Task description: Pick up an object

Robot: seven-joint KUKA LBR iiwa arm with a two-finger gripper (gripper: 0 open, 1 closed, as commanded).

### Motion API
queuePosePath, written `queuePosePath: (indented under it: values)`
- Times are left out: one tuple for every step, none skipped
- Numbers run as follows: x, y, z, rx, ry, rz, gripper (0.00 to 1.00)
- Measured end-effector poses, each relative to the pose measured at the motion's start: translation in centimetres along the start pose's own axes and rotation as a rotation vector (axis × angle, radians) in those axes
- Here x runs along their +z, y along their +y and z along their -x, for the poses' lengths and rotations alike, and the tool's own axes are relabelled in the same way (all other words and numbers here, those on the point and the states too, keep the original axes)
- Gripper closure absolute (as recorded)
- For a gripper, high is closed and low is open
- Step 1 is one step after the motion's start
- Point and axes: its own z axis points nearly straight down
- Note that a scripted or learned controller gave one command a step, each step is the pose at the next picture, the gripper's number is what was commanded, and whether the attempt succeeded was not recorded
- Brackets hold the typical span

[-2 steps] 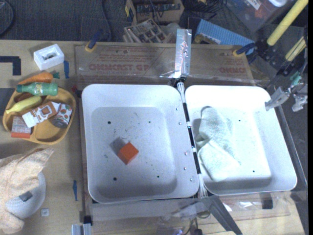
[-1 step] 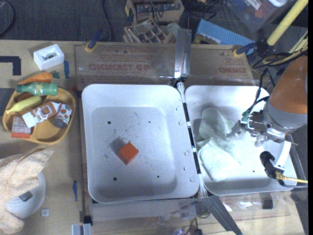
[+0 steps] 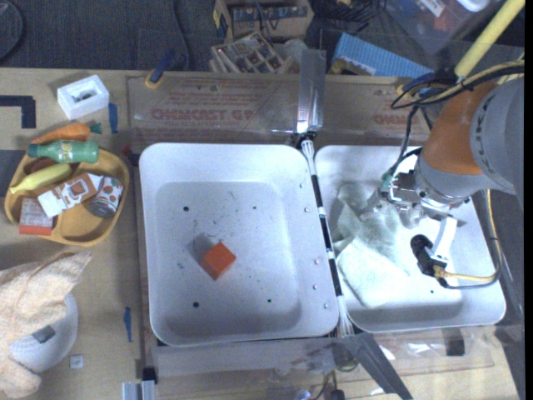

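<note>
Over the right bin (image 3: 479, 311) the gripper (image 3: 398, 211) hangs low above a pale cloth (image 3: 366, 248), probably going for it, can't tell its jaw state, orange block (image 3: 219, 260) sits alone in the left bin (image 3: 166, 173)

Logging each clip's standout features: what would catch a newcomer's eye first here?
An orange block lies alone near the middle of the left bin. The grey arm with its orange band reaches over the right bin, above pale crumpled material.
</note>
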Motion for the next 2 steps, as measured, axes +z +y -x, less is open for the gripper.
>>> queuePosePath:
  values:
    - [-3.4,0.0,5.7,-0.161,0.000,-0.006,0.00]
    - [-5.8,6.3,4.3,-0.065,-0.001,-0.007,0.00]
